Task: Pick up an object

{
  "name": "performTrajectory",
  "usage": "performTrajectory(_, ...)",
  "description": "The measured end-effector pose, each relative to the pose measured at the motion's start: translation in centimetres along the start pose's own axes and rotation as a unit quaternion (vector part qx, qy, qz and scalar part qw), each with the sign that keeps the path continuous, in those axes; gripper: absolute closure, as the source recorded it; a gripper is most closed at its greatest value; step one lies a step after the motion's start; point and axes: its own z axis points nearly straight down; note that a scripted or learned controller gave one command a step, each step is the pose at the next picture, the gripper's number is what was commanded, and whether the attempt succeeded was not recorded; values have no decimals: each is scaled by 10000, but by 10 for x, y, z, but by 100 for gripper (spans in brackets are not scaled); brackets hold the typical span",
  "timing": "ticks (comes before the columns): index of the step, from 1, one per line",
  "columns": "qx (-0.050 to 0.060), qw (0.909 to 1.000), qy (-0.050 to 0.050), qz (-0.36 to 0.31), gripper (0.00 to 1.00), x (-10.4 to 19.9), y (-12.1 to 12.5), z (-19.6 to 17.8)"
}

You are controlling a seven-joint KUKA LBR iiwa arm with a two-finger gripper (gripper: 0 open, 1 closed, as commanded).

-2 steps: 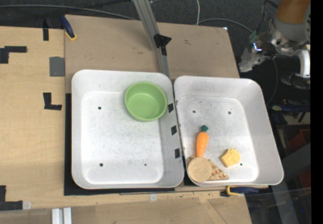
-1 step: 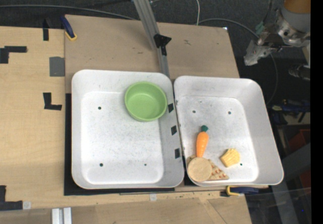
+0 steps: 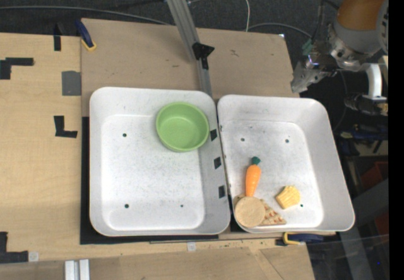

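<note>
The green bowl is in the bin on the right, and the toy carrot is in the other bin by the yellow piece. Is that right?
Not quite. The camera view shows the green bowl in the left bin. The toy carrot lies in the other bin, the right one, by the yellow piece, as you said.

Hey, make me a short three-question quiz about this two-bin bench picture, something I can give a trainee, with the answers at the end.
1. True or false: the round green plastic bowl sits in the left white bin.
2. Which item lies nearest the front rim of the right white bin? A) orange toy carrot with green top B) round tan cookie-like disc C) yellow toy wedge
3. Fill in: the two-finger gripper hovers beyond the right bin's far ______ corner.

Key: 1 true; 2 B; 3 right.
</note>
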Motion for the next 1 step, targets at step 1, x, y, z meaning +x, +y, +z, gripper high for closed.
performTrajectory(1, 0, 10000, 1, -5, 100, 44, -15, 13)
